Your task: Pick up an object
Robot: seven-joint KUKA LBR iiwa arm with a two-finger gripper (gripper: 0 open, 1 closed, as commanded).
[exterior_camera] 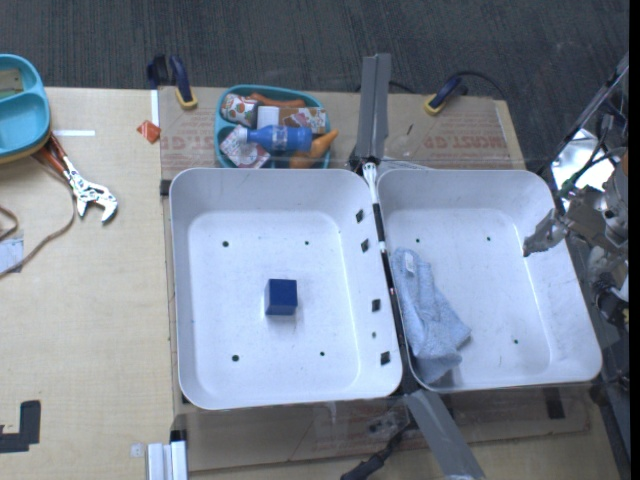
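Note:
A small blue cube (282, 297) sits on the floor of the left white bin (200, 368), a little below its middle. A crumpled grey cloth (428, 313) lies in the right white bin (520, 368), against its left wall. My gripper (543, 236) hangs at the right rim of the right bin, far from the cloth and from the cube. Nothing shows in its grasp. The rest of the arm is mostly cut off by the right edge of the view.
A blue bowl (272, 128) packed with small items stands behind the left bin. A wrench (85, 193) and a teal tray (20, 103) lie on the bench at the far left. Clamps (178, 78) hold the board at the back.

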